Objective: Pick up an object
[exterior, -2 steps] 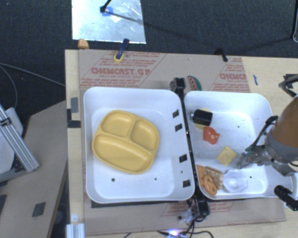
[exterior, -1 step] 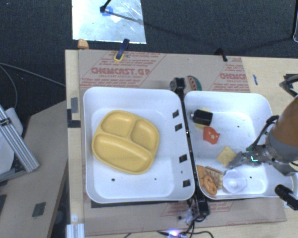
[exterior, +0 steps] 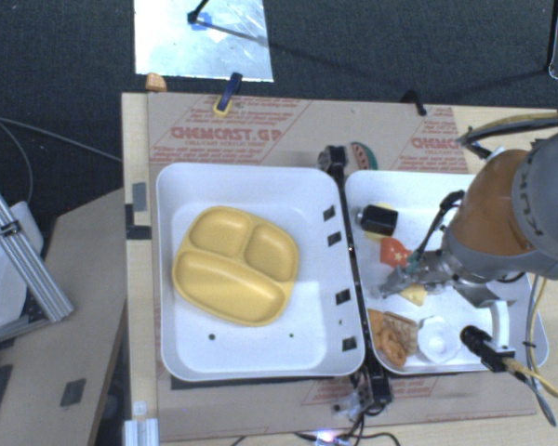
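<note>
Over the right bin (exterior: 405, 186), the tool (exterior: 397, 282) hovers near a red object (exterior: 393, 250), finger state unclear; next comes the descent and grasp.

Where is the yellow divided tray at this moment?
The yellow divided tray lies in the left white bin, left of its centre, far from the gripper over the right bin.

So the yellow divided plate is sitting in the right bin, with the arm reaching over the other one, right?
Not quite. The camera view shows the yellow divided plate in the left bin; the arm reaches over the right bin, among the small objects there.
</note>
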Motion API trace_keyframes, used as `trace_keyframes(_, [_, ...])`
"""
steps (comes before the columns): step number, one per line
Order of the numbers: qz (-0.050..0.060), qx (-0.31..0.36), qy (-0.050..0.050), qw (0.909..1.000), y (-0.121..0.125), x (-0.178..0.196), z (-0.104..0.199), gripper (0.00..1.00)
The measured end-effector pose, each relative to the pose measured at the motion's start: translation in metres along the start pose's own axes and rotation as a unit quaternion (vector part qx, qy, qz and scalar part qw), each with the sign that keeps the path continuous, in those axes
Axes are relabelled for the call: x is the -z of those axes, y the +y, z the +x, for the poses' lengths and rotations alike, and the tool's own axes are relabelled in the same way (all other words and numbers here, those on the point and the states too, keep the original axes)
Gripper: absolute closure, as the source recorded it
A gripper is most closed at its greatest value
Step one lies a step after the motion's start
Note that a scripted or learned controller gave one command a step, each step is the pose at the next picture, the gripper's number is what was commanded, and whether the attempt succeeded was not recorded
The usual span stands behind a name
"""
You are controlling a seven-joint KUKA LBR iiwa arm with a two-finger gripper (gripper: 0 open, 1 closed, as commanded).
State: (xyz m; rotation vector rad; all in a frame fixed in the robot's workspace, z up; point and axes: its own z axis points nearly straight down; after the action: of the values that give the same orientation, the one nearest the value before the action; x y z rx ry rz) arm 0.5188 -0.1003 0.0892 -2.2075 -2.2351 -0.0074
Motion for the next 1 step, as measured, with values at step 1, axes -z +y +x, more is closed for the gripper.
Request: trace_keyframes(1, [0.0,-0.004,-0.002,1.0,-0.0013,0.0105,-0.0062,1.0])
